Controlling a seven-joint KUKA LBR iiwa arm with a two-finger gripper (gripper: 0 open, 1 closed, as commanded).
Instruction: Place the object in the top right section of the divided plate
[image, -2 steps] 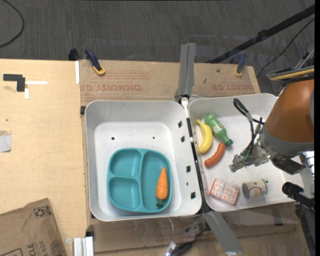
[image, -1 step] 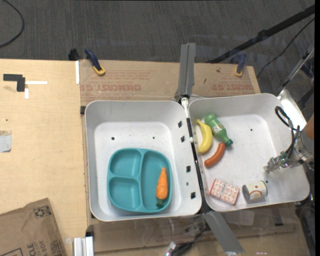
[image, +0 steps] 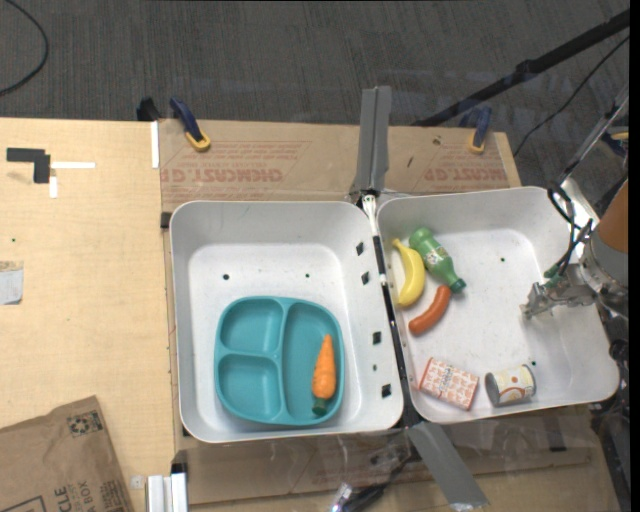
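A teal divided plate (image: 262, 360) lies in the left bin, with an orange carrot (image: 323, 369) in its long right section. In the right bin lie a yellow banana (image: 408, 274), a green bottle (image: 436, 259), a red-orange sausage (image: 429, 310), a pink patterned box (image: 448, 383) and a small can (image: 511, 385). My gripper (image: 543, 301) hangs low at the right bin's right side, apart from all of these, with nothing seen between its fingers.
The two white bins (image: 200, 300) meet at a hinged divider (image: 378, 290) in the middle. Clamps sit on the cardboard behind them. A cardboard box (image: 60, 460) lies at the lower left. The arm's cables run along the right bin's far right rim.
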